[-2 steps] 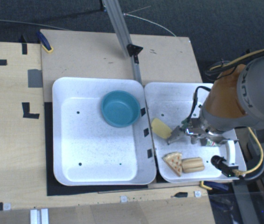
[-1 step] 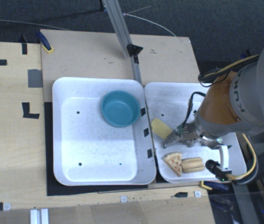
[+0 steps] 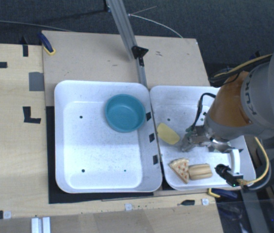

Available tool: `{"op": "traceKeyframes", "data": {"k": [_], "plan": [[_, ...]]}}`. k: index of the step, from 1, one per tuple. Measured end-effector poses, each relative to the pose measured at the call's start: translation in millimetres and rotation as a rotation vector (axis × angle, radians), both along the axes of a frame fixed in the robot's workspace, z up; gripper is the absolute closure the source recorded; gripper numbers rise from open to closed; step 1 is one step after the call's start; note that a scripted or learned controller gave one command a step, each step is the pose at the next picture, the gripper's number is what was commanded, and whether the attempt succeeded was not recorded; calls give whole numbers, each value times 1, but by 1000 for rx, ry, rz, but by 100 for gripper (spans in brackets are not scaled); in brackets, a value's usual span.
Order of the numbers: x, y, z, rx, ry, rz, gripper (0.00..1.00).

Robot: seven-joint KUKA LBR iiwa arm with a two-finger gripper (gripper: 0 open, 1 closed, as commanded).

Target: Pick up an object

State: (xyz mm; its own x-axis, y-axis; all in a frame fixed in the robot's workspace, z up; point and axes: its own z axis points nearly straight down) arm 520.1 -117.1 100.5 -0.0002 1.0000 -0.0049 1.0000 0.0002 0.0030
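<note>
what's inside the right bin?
Right bin holds a yellow piece, a pizza slice toy and a tan cylinder. The gripper and arm cover its right part.

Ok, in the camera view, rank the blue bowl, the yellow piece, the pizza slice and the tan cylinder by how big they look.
1. blue bowl, clearly the largest, in the left bin.
2-4. yellow piece, pizza slice and tan cylinder, all in the right bin: too alike in apparent size to rank.

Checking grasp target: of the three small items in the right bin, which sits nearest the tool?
The pale yellow piece, just left of the tool. The pizza-slice toy and the tan cylinder lie farther off, side by side near the bin's front edge.
</note>
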Motion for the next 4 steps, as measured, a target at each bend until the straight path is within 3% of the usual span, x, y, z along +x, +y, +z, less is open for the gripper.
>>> {"op": "traceKeyframes", "data": {"k": [3,4], "plan": [[23,6,137,4,-1,2,100],[26,63,124,6,5,6,100]]}}
